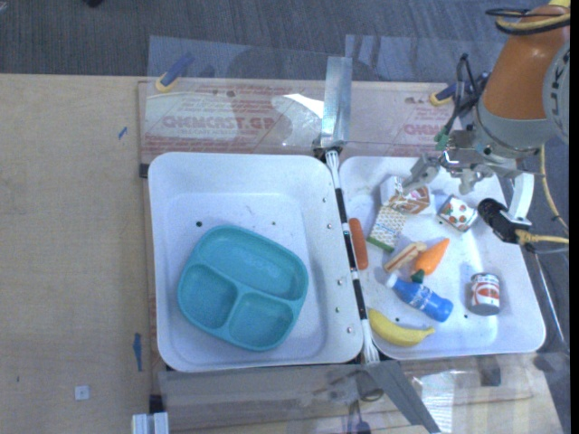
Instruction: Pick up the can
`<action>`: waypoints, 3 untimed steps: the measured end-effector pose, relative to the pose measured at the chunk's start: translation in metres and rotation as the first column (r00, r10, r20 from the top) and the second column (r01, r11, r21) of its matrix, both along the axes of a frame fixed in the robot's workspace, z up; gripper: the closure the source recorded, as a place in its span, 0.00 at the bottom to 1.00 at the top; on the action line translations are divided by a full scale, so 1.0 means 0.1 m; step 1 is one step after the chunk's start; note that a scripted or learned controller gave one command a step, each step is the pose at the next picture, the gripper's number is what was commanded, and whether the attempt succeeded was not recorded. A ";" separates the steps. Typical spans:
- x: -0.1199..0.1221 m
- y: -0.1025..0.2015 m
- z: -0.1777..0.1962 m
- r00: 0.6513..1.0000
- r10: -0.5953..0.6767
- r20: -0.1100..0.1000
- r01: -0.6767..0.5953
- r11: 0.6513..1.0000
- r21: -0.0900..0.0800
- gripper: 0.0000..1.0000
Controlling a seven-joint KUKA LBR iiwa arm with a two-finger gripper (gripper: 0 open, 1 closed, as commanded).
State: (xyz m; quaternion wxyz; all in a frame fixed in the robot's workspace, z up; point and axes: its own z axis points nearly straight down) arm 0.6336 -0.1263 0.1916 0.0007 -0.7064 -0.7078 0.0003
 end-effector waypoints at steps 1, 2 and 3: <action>-0.08 -0.83 -0.22 1.000 -0.026 0.003 0.026 1.000 -0.002 0.00; -0.20 -0.74 -1.03 0.998 -0.062 0.008 0.062 0.998 0.011 0.00; -0.21 -0.80 -0.92 0.998 -0.067 0.009 0.067 0.998 0.001 1.00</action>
